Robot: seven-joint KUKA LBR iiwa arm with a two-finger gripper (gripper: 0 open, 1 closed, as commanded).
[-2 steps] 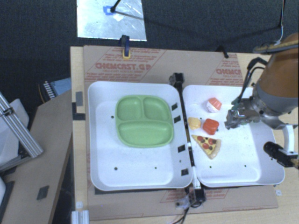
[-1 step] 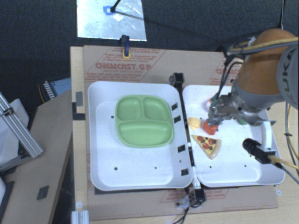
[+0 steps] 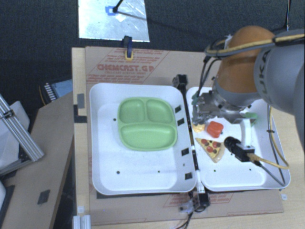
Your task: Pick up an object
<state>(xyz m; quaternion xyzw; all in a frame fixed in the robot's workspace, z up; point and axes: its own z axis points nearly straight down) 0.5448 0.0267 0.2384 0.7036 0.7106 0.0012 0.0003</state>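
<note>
Bench: two white bins | right bin: red block, pizza slice | gripper above block, state unclear | block looks light, rigid; grip flat sides

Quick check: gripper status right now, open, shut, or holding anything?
Gripper: cannot be told; it sits low in the right bin, just above the red toy and pizza slice.

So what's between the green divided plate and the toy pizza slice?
In the camera view, the bins' raised white rims with black clips run between the green divided plate and the toy pizza slice.
</note>
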